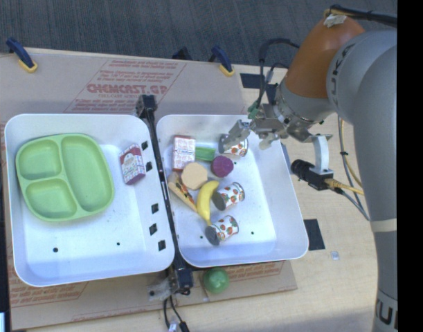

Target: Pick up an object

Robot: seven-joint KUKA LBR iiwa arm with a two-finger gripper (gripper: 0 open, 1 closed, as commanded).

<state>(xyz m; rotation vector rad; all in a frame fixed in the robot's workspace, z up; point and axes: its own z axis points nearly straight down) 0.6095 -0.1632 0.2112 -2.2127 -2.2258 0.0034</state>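
Across the bench you have two shallow white bins side by side on cardboard: the left bin [31, 261] and the right bin [280, 213]. Largest thing in the left one is a green divided plate [62, 177] with three compartments, lying flat in the far-left part; just right of it, apart from it, lies a small red-and-white packet [131, 164].

Your arm [349, 75] — grey, with its orange band — reaches in from the right over the far edge of the right bin. The gripper [240, 138] hangs at the far end of the object cluster, right at a small white cup with red print [239, 149]; whether the cup is between the fingers you cannot tell from this view, and their state is unclear too.

The rest of the pickable things lie nearer you than the gripper. A yellow banana [207, 198] curves down the middle. Beside it lie two more printed cups on their sides, one [229, 195] just right of the banana, one [222, 229] below it. A red-and-white packet [183, 151] sits left of the gripper, with a green piece [204, 153] beside it. A tan round piece [194, 176] touches the banana's top, and a small purple round fruit [223, 165] lies just under the gripper's cup.

Outside the bins, a green ball [215, 280] rests on the cardboard at the near edge.
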